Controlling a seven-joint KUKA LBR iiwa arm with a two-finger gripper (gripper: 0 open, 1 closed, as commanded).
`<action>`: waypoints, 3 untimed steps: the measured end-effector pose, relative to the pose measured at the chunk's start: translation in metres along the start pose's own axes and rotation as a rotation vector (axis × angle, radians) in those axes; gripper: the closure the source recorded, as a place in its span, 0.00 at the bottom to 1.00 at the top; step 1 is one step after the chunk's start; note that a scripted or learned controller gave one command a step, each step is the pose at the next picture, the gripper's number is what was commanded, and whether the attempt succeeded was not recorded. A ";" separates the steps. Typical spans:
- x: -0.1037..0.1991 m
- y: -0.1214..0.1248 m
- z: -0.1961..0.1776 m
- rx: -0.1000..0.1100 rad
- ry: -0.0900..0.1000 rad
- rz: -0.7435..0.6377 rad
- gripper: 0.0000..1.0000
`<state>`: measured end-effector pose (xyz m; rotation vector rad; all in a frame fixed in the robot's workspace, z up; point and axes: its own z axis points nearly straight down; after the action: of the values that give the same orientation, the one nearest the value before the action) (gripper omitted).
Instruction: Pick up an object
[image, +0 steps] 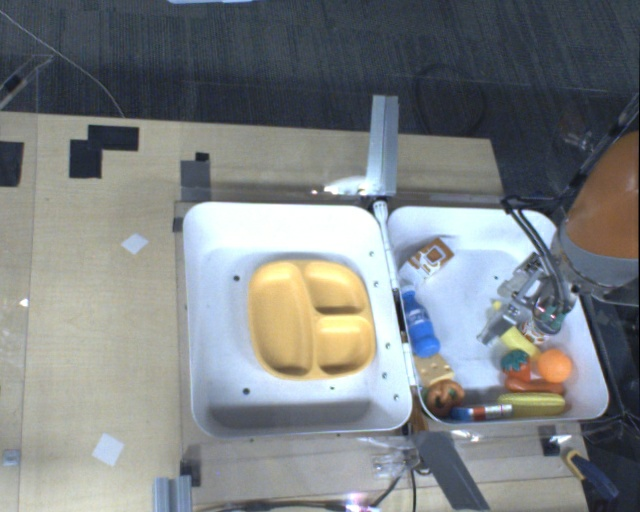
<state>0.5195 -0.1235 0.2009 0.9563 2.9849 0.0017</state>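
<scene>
Pickup is not yet done as we judge it: the gripper (515, 318) hangs low in the right bin (470, 235) just above the toys (525, 365), and we cannot tell its jaws' state.

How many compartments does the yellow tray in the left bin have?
3. The yellow plastic divided tray has one long compartment on its left side and two smaller ones on its right, one at the rear, one at the front.

The hand (515, 318) hangs over the right bin (470, 235) above small toys; a yellow divided tray (310, 317) lies in the left bin (215, 300).
</scene>
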 end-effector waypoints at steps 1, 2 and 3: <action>-0.016 -0.082 0.087 0.004 0.005 -0.046 0.00; -0.041 -0.040 0.111 -0.003 -0.005 0.174 0.00; 0.018 -0.024 0.110 -0.006 -0.008 0.350 0.00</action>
<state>0.4918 -0.1325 0.0908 1.4566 2.7648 0.0080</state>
